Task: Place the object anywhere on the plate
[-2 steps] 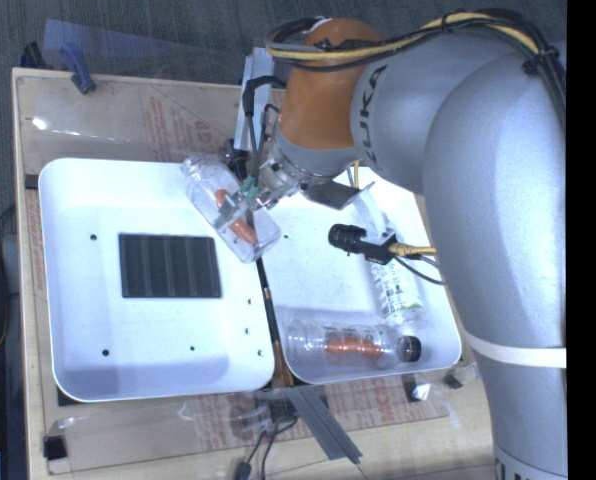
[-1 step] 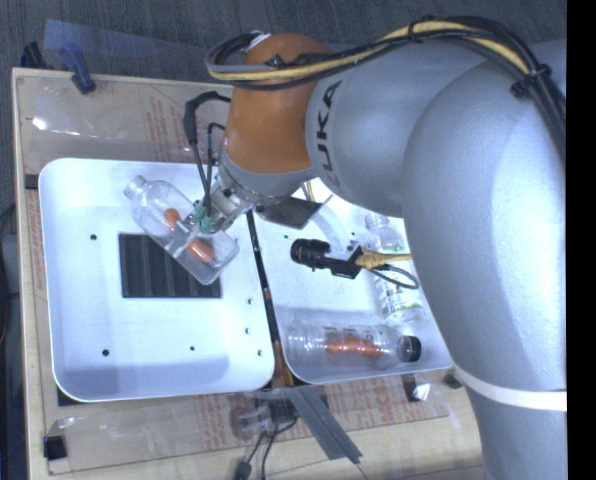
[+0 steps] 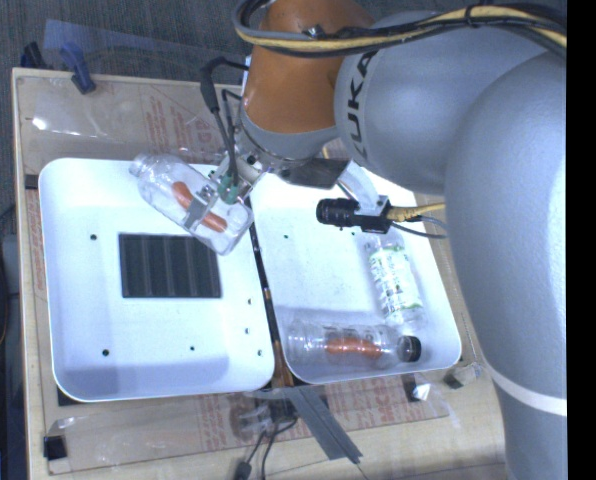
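Observation:
A clear plastic bottle (image 3: 166, 181) with orange pieces inside lies tilted over the upper right part of the left bin (image 3: 68, 228). My gripper (image 3: 216, 198) reaches down from the orange wrist band and is shut on the bottle's lower end, its fingers on either side of it. The plate (image 3: 170, 266), a dark ribbed rectangle, lies flat in the middle of the left bin, just below and left of the held bottle. The bottle's lower end hangs close to the plate's upper right corner.
The right bin (image 3: 308, 268) holds a green-labelled bottle (image 3: 394, 284) standing along its right side and another clear bottle (image 3: 346, 346) with orange contents along its front wall. A black camera unit (image 3: 350, 214) on the wrist hangs over the right bin. The arm's bulk covers the right.

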{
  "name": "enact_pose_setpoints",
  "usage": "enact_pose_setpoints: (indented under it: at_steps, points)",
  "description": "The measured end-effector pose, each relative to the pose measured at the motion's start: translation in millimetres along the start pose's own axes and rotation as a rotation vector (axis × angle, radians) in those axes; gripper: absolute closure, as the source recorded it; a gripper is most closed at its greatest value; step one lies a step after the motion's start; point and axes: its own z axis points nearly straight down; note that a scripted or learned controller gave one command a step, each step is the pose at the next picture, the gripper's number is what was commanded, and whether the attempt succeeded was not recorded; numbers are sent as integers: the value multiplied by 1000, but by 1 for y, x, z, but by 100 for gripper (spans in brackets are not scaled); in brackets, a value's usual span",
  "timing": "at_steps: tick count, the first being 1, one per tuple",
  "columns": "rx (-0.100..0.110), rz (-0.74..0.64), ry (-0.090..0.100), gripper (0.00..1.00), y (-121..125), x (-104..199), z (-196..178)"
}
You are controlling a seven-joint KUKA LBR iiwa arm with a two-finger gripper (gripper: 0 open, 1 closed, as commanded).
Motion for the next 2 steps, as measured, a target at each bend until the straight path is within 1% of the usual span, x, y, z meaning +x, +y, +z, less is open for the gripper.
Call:
enact_pose_setpoints:
  at_steps: [1, 2]
  points:
    - [2, -212, 3, 100, 10, 15, 60]
    - [1, -212, 1, 0, 10, 15, 59]
